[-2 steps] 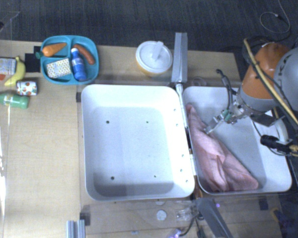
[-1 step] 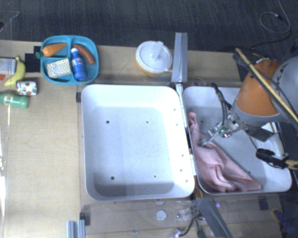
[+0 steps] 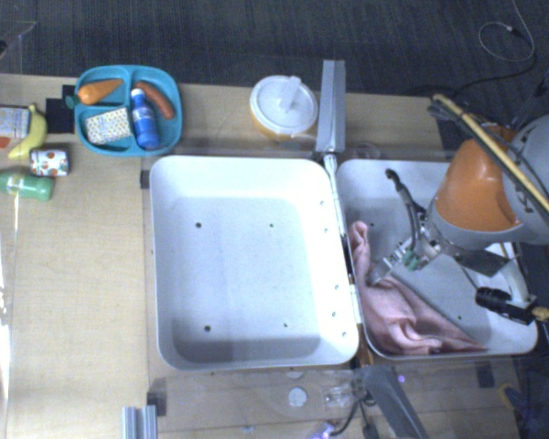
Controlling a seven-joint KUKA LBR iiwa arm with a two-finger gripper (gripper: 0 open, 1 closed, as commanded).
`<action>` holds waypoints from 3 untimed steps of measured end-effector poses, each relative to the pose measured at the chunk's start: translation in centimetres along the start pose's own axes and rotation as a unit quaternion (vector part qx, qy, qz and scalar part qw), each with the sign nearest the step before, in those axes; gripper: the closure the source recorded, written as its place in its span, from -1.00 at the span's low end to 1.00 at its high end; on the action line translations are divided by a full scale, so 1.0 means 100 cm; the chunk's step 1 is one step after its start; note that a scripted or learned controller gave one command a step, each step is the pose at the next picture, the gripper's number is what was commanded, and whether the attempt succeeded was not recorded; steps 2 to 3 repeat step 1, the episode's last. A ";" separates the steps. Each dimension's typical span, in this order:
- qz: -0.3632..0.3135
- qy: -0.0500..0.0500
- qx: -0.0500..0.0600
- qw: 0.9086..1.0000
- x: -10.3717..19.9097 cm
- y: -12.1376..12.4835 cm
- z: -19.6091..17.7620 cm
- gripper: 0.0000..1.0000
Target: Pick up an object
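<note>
the pink cloth (image 3: pixel 404 314) lies bunched in the right bin (image 3: pixel 522 341), toward its 7 o'clock corner. the claw (image 3: pixel 405 258) hangs just above the cloth's upper edge; i cannot tell its state. it might pinch 1 loose fold that slips free.
</note>
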State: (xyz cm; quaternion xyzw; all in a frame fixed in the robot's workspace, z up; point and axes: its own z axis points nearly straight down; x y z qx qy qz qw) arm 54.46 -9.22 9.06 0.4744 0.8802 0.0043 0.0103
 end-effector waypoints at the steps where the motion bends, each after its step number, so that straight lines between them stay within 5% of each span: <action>1: 0.000 -0.001 -0.002 1.000 -0.001 0.003 -0.010 1.00; 3: 0.000 -0.001 -0.002 1.000 -0.001 0.003 -0.010 1.00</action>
